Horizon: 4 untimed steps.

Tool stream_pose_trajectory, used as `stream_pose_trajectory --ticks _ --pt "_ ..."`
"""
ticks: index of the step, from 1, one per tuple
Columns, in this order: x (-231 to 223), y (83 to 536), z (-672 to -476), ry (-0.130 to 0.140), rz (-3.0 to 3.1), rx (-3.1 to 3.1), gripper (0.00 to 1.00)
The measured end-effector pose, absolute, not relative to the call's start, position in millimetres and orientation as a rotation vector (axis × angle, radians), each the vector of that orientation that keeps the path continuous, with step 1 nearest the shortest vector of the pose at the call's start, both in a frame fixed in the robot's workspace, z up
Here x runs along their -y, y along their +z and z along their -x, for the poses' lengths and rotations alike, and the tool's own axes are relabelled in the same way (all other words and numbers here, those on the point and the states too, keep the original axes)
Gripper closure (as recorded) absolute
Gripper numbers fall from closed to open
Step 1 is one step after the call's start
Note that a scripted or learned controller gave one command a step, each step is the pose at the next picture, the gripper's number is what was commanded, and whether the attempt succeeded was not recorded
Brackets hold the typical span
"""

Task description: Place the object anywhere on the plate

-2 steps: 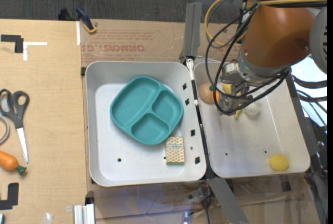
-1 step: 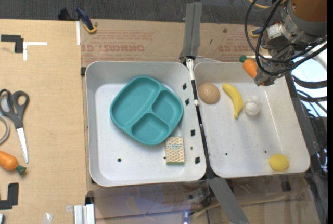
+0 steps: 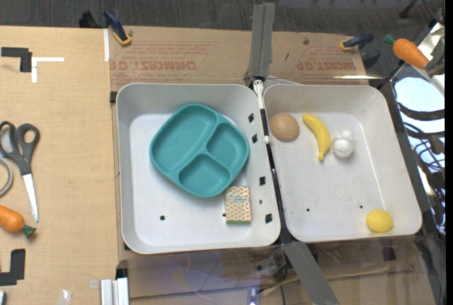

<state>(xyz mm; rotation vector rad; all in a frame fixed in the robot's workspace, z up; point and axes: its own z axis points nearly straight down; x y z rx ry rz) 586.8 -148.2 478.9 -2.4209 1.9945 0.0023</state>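
We see the teal plate w/ three compartments in the left bin, tilted diagonally. A small patterned box lies just beside its lower right edge, on the bin floor. In the right bin: brown egg-like ball near the divider, banana next to it, white garlic-like piece touching the banana's right side, lemon well apart at the lower right corner. Can't tell the gripper's state.

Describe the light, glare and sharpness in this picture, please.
Camera view: even, soft light and faint shadows; the teal plate and banana are sharp; a bright glare washes out the right edge near the right bin; the lower edge looks slightly blurred.
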Motion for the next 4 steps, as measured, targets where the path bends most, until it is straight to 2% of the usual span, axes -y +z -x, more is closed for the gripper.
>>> stream_pose_trajectory --ticks 1,2,3,4 --pt "107 334 -500.4 0.008 2.584 -1.783 1.0" --pt "103 258 -606.1 0.004 2.445 -1.966 1.0" --pt "143 398 -647.5 0.001 2.714 -1.571 1.0" --pt "144 278 -574.6 0.006 2.869 -1.271 1.0"
